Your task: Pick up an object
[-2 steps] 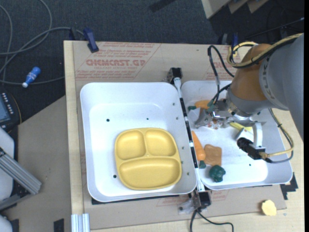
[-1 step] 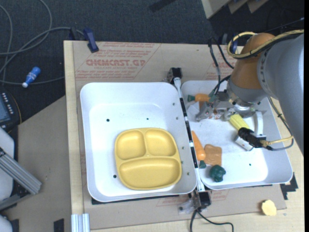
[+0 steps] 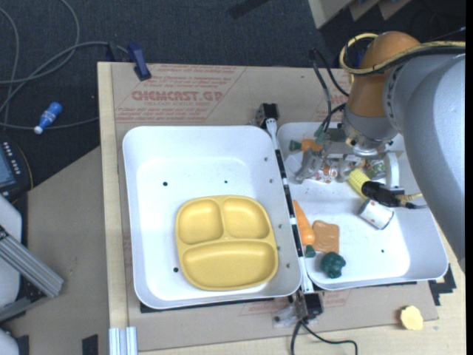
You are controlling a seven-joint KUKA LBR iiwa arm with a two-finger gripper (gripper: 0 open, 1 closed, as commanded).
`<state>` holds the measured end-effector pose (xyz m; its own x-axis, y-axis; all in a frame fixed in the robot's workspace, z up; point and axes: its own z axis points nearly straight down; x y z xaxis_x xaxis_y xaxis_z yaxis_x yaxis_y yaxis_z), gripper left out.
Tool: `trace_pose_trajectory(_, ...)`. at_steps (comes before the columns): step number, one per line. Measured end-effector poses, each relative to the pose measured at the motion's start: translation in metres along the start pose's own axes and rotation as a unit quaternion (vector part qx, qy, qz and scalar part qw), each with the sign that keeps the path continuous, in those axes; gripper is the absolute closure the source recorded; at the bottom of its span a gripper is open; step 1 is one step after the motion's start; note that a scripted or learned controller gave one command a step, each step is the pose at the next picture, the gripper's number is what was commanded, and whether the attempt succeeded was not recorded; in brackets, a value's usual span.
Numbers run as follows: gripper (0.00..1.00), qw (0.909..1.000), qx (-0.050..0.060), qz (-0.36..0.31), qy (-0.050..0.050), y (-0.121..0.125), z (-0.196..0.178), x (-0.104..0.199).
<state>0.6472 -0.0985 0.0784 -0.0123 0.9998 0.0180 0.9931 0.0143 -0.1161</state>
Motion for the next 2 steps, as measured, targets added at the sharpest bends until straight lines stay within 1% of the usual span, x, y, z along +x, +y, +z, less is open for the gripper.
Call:
trace_pose_trajectory(1, 1.00, 0.9997, -0.023, 0.003, -0.007, 0.006, -0.017, -0.003)
trace_pose_trajectory(2, 1.00, 0.9982, -0.060, 0.004, -0.007, -0.070, -0.104, 0.062)
